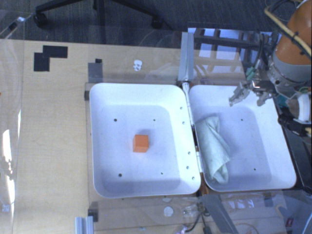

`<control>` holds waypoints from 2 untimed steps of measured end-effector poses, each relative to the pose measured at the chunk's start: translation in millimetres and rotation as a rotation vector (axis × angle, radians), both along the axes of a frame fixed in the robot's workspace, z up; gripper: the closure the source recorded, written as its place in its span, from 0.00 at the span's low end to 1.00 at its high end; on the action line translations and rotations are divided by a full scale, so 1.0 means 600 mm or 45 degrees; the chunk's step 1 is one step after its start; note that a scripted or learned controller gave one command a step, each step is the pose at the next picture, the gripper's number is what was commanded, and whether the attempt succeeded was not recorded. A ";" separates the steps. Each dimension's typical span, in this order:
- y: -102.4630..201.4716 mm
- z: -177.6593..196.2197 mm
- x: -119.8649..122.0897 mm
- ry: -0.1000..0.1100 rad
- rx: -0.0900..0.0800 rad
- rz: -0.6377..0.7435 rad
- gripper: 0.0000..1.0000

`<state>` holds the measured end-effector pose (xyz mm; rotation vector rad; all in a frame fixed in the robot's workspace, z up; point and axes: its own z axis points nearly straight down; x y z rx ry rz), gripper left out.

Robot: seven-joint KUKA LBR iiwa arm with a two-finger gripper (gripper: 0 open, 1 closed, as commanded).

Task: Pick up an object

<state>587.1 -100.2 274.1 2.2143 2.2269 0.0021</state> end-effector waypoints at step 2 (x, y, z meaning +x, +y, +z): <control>0.001 -0.232 0.066 -0.009 0.000 0.049 1.00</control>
